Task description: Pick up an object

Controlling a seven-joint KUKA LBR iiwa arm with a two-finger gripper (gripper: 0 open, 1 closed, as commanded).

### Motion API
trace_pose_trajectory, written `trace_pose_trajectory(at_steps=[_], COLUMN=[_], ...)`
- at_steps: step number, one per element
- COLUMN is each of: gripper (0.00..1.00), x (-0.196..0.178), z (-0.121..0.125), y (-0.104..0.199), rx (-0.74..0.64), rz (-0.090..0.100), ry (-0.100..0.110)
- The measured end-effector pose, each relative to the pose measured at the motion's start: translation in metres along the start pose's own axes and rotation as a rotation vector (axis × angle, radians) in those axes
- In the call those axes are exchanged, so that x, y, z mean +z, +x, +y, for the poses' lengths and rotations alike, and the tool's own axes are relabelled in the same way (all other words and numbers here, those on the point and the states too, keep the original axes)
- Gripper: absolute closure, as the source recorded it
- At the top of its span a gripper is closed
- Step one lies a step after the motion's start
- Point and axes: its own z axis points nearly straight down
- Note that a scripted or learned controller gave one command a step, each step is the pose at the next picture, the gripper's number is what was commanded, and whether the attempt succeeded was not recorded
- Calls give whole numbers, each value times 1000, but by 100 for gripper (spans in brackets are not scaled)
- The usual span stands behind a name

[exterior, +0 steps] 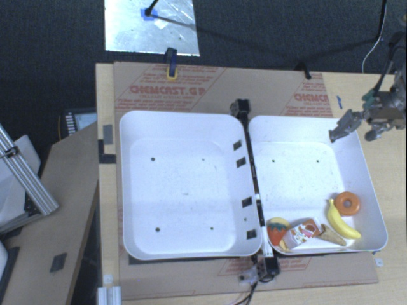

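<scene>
Bins sit side by side on a cardboard sheet [191, 84] atop the bench [105, 94], joined along a black hinge strip [250, 170] down the middle. Left bin [133, 132] shows bare white floor with a few small dark dots.

Right bin [286, 129] carries all the objects, bunched along its near edge toward the near right corner. Banana [341, 222] lies at a slant by the right wall, its upper end just beside an orange ring [347, 203], which looks like a small doughnut and sits nearest the right wall. Left of the banana lies a brown wedge [331, 236], touching or nearly touching it. Next comes a packet [302, 232], white with red print, tilted, and against its left end a round orange and red piece [277, 231] close to the hinge strip at the near left corner of that bin.

Gripper [356, 126] hangs over the far right corner of the right bin, well apart from the objects. A grey finger [341, 126] points left and down over the bin's far rim; a second stubby part shows further right. Nothing is between them, but whether they stand apart or closed I cannot tell at this angle.

Beyond the bench's far edge, a shiny metal plate [151, 18] lies on dark carpet, with a yellow clamp [172, 65] at the cardboard's far edge.
</scene>
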Motion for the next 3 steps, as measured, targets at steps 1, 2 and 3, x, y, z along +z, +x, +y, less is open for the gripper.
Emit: trace_pose_trajectory(at_steps=[1,2,3], gripper=[0,0,0], x=[-142,-176,-89], z=[-46,-45,-46], y=[87,176,190], rx=[-2,-4,2], rz=[4,5,1], ry=[-4,11,23])
